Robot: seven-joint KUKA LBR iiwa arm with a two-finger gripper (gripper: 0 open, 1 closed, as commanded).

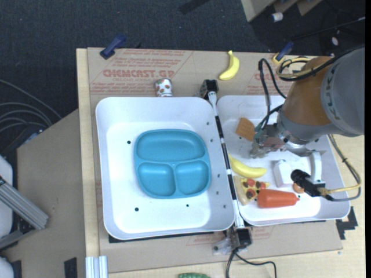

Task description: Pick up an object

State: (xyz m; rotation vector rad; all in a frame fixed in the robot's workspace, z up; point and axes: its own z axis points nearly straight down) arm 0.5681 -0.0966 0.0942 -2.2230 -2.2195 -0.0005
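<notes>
One hand (259,147) low in the right bin (330,210), above a banana (248,168), finger state unclear.

Even, bright overhead light; white bins (110,155) near glare, soft shadows. Mild overall softness; dark floor at frame top underexposed.

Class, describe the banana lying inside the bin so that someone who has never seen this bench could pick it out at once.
Start at the right-hand white bin, the one the grey arm reaches into. Along its left wall, just below the gripper, lies a yellow banana. Unlike the second banana out on the board above the bins, it lies inside the bin, above a pizza slice and an orange carrot.
</notes>
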